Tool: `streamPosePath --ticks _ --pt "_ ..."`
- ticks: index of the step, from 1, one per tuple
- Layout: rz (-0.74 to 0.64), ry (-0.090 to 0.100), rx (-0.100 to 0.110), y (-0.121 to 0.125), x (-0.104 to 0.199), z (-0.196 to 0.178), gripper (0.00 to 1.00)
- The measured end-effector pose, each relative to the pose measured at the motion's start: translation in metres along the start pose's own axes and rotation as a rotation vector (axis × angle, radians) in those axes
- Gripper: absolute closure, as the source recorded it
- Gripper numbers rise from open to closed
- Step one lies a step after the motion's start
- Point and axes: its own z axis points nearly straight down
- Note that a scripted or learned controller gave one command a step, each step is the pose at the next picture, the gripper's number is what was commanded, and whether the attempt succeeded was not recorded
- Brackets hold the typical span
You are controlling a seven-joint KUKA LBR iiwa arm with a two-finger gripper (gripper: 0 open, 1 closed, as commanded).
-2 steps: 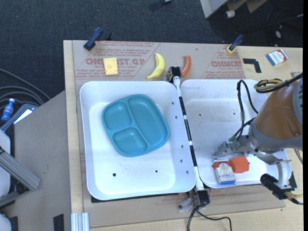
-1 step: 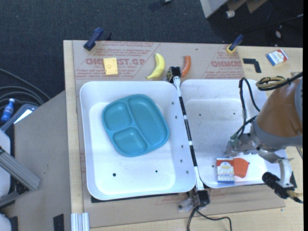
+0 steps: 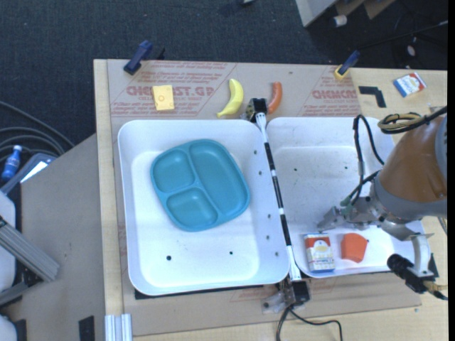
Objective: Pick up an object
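In the right bin (image 3: 313, 155), near its front edge, a small red, white and blue carton (image 3: 320, 253) stands beside an orange block (image 3: 353, 248). My gripper (image 3: 346, 216) hangs low over this bin, just behind and slightly above the two objects. The grey wrist and the orange band of the arm (image 3: 419, 172) cover the bin's right side. I see nothing held in the gripper. The left bin (image 3: 142, 261) holds a blue divided plate (image 3: 200, 183) lying flat.
Behind the bins, on the cardboard, lie a yellow banana (image 3: 231, 98), an orange chili-like toy (image 3: 274, 96) and a yellow square (image 3: 163, 99). Clamps sit at the board's back edge (image 3: 137, 57) (image 3: 346, 64). A black strip (image 3: 272, 183) divides the bins.
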Motion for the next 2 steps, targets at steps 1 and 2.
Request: streamPosePath --ticks 1,2 --pt "0.001 0.0 -0.001 0.0003 0.0002 -0.0097 1.0" --pt "0.001 0.0 -0.001 0.0002 0.0002 -0.0096 0.0"
